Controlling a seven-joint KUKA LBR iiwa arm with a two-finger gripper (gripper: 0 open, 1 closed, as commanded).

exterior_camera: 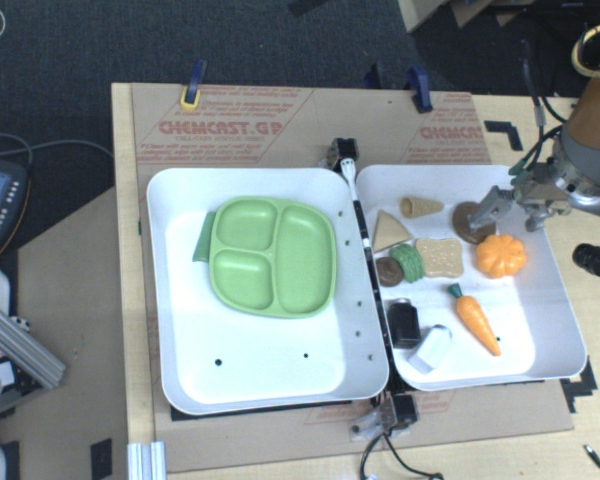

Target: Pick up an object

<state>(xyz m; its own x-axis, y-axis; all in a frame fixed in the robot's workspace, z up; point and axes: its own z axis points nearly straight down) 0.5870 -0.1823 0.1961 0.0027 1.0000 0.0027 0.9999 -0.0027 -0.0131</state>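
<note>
Pumpkin (501,255), orange, sits in right bin (560,308) beside carrot (477,324); we see gripper (515,206) hovering just above it, jaws spread open, nothing between them.

Lighting: bright, even, from overhead | Shadows: short and soft beneath the green plate (274,257) | Glare: white bins (180,298) near washed out | Focus: slightly soft overall, low resolution, dark floor murky
</note>
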